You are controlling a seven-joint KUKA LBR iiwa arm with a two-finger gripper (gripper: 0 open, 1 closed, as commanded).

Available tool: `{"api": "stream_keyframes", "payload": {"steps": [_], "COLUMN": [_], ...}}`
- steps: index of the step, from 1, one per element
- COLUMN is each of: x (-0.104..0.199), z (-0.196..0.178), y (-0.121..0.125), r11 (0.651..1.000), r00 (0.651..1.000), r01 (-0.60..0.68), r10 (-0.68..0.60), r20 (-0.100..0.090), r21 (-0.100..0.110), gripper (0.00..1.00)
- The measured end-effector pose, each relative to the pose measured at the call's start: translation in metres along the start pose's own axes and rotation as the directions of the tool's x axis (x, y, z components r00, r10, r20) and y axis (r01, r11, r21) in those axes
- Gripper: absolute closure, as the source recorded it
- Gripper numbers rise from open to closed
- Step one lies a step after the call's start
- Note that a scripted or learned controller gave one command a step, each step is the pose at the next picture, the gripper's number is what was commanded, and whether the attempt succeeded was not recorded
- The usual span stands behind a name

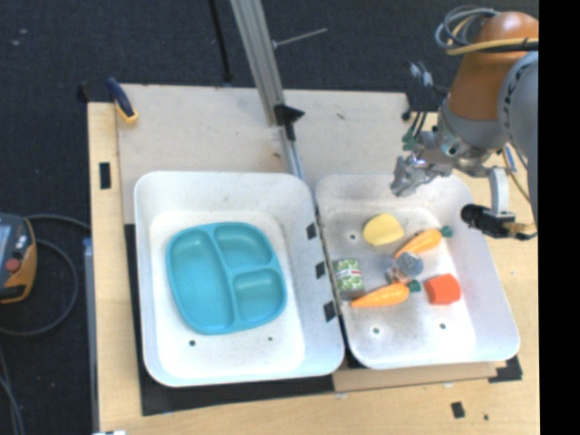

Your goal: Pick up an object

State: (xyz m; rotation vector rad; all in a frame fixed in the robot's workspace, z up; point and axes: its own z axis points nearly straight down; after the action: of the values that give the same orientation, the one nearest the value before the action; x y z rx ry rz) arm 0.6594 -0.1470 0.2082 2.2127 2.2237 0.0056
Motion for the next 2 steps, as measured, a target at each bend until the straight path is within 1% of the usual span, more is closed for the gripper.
{"api": "stream_keyframes", "payload": {"steps": [1, 2], "x": [0.047, 0.106], "z": [-0.017, -0.031], "y": [-0.012, -0.022], "r11": [1.0, 1.0], "r00": [1.0, 1.0], "r01": [0.002, 0.002], "r10": [-0.002, -0.002], "r20": [-0.002, -0.003], "r21": [0.004, 0.004], "gripper": [1.0, 1.0]}}
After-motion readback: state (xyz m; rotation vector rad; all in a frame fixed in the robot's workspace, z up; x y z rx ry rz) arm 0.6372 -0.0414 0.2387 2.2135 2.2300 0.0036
